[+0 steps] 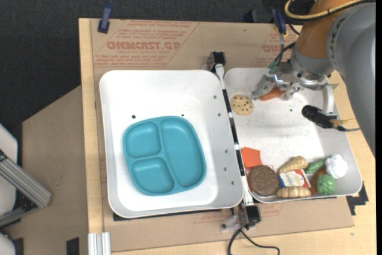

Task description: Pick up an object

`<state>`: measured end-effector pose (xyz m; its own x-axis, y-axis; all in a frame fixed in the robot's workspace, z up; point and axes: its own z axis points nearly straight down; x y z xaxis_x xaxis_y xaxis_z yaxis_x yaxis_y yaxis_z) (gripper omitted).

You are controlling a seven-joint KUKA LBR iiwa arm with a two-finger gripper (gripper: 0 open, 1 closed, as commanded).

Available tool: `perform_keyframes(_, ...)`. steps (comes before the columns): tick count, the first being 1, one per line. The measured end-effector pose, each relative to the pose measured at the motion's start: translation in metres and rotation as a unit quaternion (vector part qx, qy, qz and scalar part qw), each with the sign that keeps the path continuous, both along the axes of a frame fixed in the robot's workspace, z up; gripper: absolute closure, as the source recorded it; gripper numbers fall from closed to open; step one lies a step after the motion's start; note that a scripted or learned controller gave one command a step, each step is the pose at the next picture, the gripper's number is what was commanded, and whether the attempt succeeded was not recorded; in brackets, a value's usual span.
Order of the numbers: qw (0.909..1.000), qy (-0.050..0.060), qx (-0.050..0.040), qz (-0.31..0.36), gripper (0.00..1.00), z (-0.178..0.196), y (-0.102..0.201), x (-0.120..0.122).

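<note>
My gripper (278,86) is low over the far end of the right bin (298,128), below the arm's orange band. A small orange-red item (270,94) lies right under it, partly covered; contact cannot be made out. A round chocolate-chip cookie (242,104) rests just to the gripper's left, by the bin's left wall. At the near end sit an orange square (251,157), a brown round patty (263,180), a tan bread-like piece (292,163), a small printed packet (294,178) and a green broccoli piece (326,184).
The left bin (119,92) holds a blue divided plate (164,154). A white item (338,165) sits in the right bin's near right corner. A black part (316,115) of the arm hangs over the bin's right side. Both bins stand on a cardboard sheet (149,39).
</note>
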<state>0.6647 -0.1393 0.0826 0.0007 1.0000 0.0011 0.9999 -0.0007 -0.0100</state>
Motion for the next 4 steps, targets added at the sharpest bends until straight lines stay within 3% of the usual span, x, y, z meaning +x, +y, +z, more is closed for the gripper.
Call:
perform_keyframes(1,1.0000,-0.001,-0.0006,0.001,1.00,0.011,0.000,0.000)
perform_keyframes(2,1.0000,-0.003,-0.0006,-0.003,1.00,0.002,-0.062,-0.043)
perform_keyframes(3,0.9999,-0.010,-0.0034,-0.001,1.00,0.083,-0.085,-0.042)
perform_keyframes(4,1.0000,0.000,0.0017,0.000,1.00,-0.003,-0.046,-0.095)
